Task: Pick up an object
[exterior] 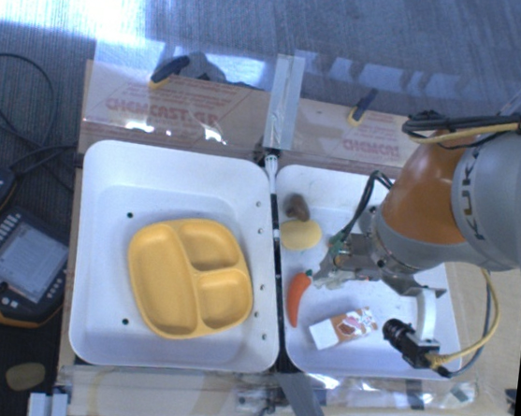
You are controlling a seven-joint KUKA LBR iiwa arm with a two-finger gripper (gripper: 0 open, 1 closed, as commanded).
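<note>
Slim orange carrot (297, 296), green-tipped

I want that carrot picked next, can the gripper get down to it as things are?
Probably yes: the carrot lies uncovered by the right bin's left wall, beside the gripper; that wall may crowd one finger.

A small orange plastic carrot (297, 297) lies lengthwise near the left wall of the right white bin (355, 360). Above it sits a pale yellow rounded toy (300, 235), with a small brown lump (296, 206) just beyond. A white and red-brown packet (344, 328) lies tilted nearer the bin's front.
</note>
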